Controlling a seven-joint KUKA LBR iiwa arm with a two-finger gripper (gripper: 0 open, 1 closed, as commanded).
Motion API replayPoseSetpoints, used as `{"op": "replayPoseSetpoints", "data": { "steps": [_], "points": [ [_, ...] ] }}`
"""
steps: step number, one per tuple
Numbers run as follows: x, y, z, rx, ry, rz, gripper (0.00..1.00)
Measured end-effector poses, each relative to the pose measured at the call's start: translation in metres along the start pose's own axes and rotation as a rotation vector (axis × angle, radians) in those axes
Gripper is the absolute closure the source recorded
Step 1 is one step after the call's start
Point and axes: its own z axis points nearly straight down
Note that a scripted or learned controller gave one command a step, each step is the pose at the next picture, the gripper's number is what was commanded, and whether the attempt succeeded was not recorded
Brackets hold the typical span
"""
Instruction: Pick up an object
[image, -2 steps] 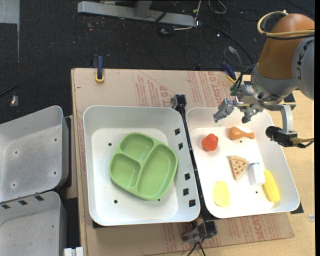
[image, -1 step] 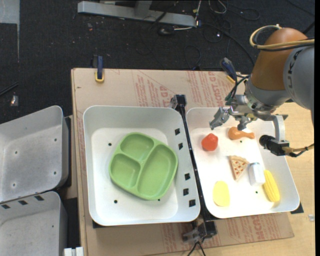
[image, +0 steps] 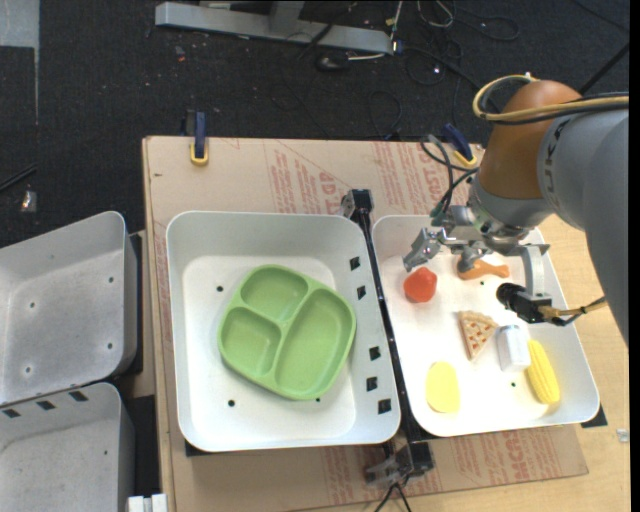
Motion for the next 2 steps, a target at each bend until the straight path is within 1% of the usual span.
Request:
{"op": "replayPoseSetpoints", "data": {
  "steps": [1, 2],
  "points": [
    [0.001, -0.001, 0.054, 0.001, 0.000, 0.003, 0.00],
    [0.000, 0.001, 0.040, -0.006, -0.001, 0.003, 1.00]
  ]
}}
